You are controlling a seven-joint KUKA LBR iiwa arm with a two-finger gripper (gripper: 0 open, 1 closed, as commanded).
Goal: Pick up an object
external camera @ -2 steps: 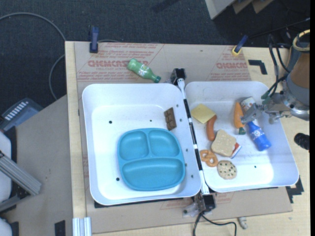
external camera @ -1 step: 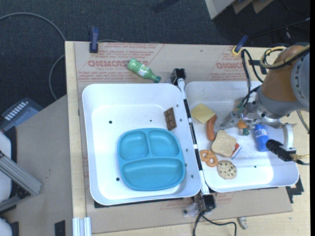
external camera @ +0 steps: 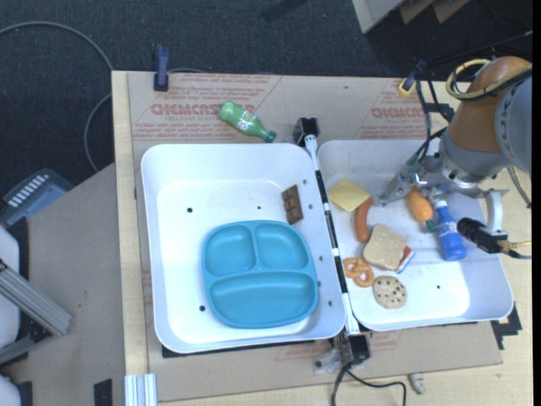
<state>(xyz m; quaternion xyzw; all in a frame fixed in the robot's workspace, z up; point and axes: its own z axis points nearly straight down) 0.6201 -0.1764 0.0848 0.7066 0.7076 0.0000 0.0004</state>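
Note:
The right bin [external camera: 473, 303] holds a yellow cheese slice [external camera: 349, 195], a red sausage [external camera: 363, 218], a slice of bread [external camera: 385, 246], a pretzel [external camera: 358, 271], a cookie [external camera: 389, 292], an orange carrot-like piece [external camera: 420, 205] and a blue bottle [external camera: 449, 238]. My gripper [external camera: 413, 188] hangs low over the back of this bin, just above the orange piece and to the right of the cheese. The wrist above hides the gripper's front. I see nothing lifted off the bin floor.
The left bin [external camera: 169, 184] carries a blue divided plate [external camera: 258, 273] and a brown chocolate bar [external camera: 292, 204] by the shared wall. A green bottle [external camera: 245, 121] lies on the bench behind the bins. Cables trail near the arm at the right.

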